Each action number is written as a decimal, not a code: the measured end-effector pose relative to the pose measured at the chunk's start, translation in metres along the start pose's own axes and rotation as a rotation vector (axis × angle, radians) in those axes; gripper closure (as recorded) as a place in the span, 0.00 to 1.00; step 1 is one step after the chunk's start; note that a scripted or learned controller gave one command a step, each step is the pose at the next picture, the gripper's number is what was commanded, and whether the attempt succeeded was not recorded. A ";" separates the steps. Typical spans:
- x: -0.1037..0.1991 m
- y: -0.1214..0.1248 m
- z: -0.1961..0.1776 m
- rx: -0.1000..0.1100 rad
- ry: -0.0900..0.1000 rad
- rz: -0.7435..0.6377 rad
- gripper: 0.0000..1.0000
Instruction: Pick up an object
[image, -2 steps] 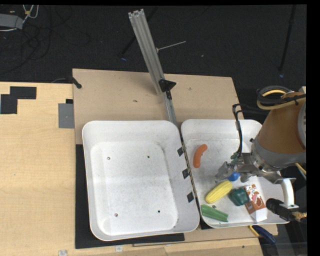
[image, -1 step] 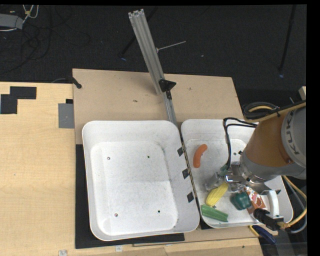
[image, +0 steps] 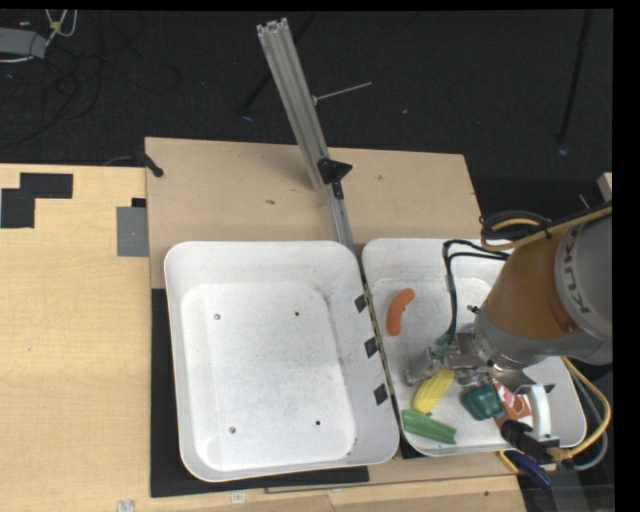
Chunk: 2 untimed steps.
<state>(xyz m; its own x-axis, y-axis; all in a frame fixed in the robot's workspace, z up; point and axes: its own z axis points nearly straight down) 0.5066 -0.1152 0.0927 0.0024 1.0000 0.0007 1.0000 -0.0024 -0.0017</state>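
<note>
The right bin (image: 400, 262) holds several small objects. An orange sausage-shaped piece (image: 398, 310) lies near its left wall. A yellow corn cob (image: 431, 391) sits toward the front, with a green flat piece (image: 429, 427) just below it at the front rim. A teal object (image: 480, 401) and a red-and-white item (image: 517, 404) lie to the right of the corn. My gripper (image: 447, 362) is low in this bin, just above the corn cob, under the orange-banded wrist (image: 530, 295). Nothing shows held between its fingers.
The left bin (image: 262, 355) is bare white with a few dark specks. A metal rail (image: 300, 110) slants from the back down to the bins' shared divider. Black clips line that divider. Cables loop beside the arm at the right.
</note>
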 end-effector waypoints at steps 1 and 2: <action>-0.001 -0.001 -0.010 0.001 0.002 0.006 1.00; 0.000 0.001 -0.052 -0.002 0.000 -0.003 1.00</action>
<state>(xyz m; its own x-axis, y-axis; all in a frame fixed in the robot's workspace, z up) 0.5076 -0.1149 0.1445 -0.0005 1.0000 0.0005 1.0000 0.0005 0.0003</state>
